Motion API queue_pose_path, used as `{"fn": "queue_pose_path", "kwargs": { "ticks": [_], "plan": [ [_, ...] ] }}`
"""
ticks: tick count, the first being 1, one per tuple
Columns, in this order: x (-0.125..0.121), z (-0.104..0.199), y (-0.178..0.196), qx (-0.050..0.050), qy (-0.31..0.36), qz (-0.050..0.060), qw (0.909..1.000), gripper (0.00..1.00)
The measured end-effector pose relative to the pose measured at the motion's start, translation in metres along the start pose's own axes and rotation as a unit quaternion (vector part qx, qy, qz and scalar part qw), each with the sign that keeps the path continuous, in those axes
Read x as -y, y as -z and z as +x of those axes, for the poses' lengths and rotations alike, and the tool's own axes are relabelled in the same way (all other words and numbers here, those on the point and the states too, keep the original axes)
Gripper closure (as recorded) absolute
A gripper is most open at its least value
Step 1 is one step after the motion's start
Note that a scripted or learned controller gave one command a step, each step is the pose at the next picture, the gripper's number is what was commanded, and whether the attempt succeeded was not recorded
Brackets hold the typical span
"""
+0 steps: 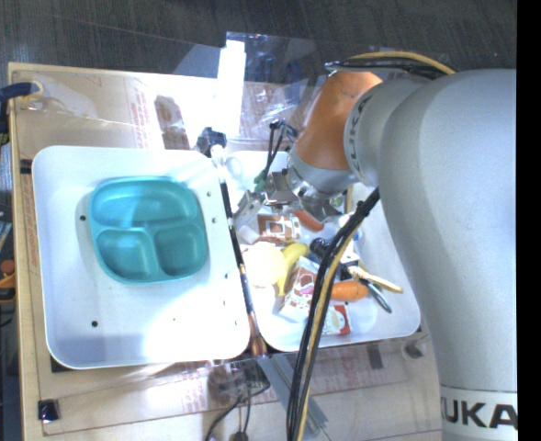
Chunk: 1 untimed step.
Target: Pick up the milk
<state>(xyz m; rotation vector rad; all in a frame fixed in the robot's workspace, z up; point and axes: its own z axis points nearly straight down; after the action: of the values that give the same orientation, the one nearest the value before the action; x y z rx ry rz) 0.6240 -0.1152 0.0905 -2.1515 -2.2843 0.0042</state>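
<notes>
The arm (417,154) is bent low over the right bin (394,324), among jumbled toy food (298,265); the gripper's state cannot be told. A teal tray (148,229) is seen in the left bin (59,310).

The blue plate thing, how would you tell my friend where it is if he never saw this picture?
Look at the two white bins side by side and take the left bin. In its upper middle lies the teal tray, flat on the bin floor. It is the single big blue-green thing, split into three compartments, while the right bin holds a jumble of small toy foods under the arm.
</notes>
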Motion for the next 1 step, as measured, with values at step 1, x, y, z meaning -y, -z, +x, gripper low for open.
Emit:
{"fn": "queue_pose_path", "kwargs": {
  "ticks": [1],
  "plan": [
    [0.0432,0.0039,0.0031,0.004,0.051,-0.004,0.9987,0.0]
  ]
}}
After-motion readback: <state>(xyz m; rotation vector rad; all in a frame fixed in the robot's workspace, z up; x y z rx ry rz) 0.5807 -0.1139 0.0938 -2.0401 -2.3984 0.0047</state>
